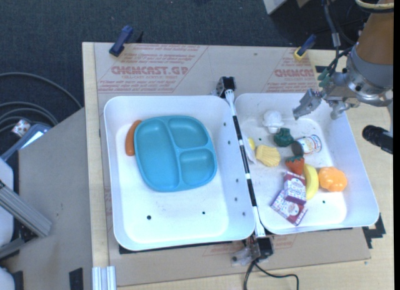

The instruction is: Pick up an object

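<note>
Jaws (320,107) open, empty: drop straight onto white ball (272,119) just left-below, centre before closing.

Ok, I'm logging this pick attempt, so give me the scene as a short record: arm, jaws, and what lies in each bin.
arm: reaches in from the right, gripper above the right bin's far edge
jaws: spread open, holding nothing
left bin: blue divided plate, orange item tucked at its left edge
right bin: white piece, green piece, corn, banana, orange fruit, red-and-white packet
</note>
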`<action>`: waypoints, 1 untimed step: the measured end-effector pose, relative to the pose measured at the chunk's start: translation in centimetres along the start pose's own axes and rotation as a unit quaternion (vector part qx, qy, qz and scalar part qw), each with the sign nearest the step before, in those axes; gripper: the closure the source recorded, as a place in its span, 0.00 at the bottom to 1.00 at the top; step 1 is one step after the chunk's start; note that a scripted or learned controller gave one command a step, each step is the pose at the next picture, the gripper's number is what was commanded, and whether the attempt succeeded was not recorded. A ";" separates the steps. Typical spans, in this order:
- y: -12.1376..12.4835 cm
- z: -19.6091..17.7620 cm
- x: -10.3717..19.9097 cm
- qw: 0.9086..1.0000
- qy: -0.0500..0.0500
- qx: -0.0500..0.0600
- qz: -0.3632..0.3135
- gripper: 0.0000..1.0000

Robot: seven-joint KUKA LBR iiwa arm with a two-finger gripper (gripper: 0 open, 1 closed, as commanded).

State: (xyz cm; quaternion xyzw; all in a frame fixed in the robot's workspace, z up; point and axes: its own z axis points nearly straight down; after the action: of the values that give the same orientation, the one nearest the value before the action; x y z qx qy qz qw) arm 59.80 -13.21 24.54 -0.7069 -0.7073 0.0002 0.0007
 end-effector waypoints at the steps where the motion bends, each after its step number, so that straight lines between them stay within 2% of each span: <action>1: -4.8 13.4 -3.7 1.000 0.000 0.000 0.001 0.00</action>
State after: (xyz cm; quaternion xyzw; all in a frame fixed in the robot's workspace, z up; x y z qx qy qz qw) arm 54.94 -16.87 11.17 -0.7074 -0.7069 0.0002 0.0004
